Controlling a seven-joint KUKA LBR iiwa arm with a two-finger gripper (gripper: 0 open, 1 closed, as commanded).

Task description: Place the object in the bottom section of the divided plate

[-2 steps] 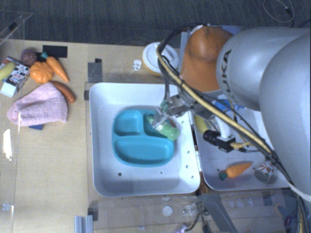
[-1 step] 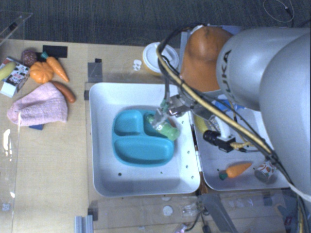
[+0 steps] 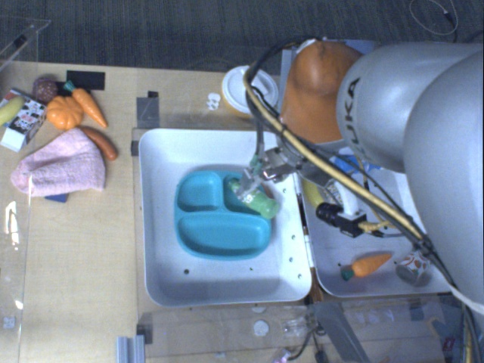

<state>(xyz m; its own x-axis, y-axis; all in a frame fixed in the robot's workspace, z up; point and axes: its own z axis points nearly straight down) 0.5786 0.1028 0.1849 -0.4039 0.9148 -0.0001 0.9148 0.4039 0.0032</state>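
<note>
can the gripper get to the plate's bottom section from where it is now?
Probably yes. The gripper is at the blue plate's upper right with a green object by it; the wide bottom section lies bare just below.

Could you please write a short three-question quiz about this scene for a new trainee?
1. True or false: the blue divided plate lies in the left white bin.
2. Which thing lies in the right bin? A. orange toy carrot B. pink cloth C. toy pumpkin
3. Fill in: the pincer is above the plate's upper ___ section, by a green object.

Key: 1 true; 2 A; 3 right.
</note>
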